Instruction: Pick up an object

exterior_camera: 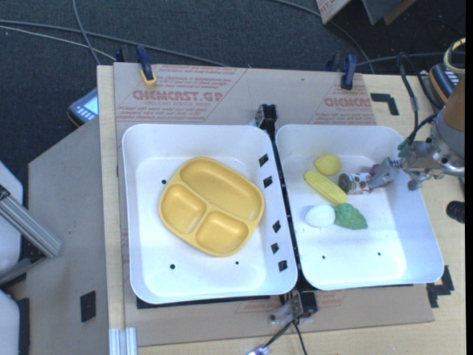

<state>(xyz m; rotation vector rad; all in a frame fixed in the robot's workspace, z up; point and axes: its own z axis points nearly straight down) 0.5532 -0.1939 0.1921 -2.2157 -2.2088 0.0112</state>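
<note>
Bench [74, 191] of pale board on dark carpet [222, 28], two white bins [140, 198], hand [380, 176] in right bin, grip unclear

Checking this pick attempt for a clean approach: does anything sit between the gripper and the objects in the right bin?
Nothing visible does. The gripper is low in the right bin, right beside a small grey and red item. The corn cob, yellow ball, white egg and green piece lie beyond it, uncovered.
</note>
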